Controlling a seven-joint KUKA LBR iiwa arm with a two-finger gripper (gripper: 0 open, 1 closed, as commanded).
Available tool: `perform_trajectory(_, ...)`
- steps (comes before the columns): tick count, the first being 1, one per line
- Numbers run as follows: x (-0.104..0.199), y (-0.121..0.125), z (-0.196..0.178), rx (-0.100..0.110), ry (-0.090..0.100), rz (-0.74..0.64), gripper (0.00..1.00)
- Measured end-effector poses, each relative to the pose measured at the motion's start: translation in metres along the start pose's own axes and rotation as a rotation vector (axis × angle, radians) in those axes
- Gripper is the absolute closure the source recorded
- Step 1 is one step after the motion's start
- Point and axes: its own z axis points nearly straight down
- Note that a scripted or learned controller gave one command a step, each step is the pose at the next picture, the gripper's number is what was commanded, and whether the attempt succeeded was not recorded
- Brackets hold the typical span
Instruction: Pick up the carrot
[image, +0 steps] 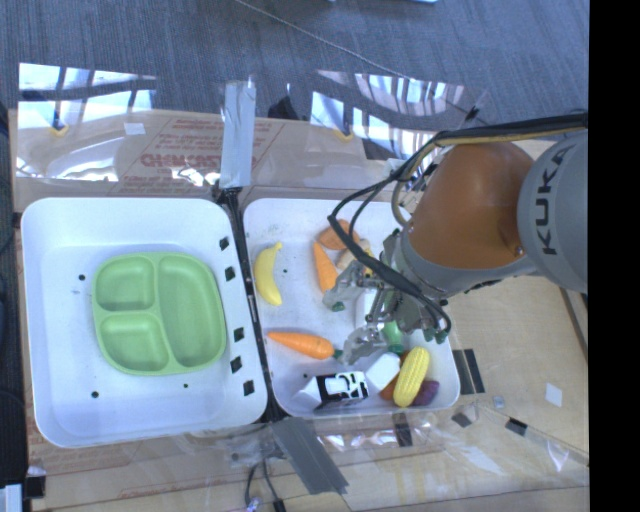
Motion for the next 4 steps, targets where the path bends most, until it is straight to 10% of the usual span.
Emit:
perform_trajectory(1,-0.074,-0.019,0.125,0.000,-0.005,0.138,0.00)
perform_trajectory(2,-0.075,-0.017,0.114,0.000,-0.007,0.129,1.00)
perform_trajectory(3,-0.074,-0.016,0.114,0.000,-0.006,0.128,0.00)
perform_trajectory(4,-0.076,-0.015,0.104,0.000,-0.008,0.120,1.00)
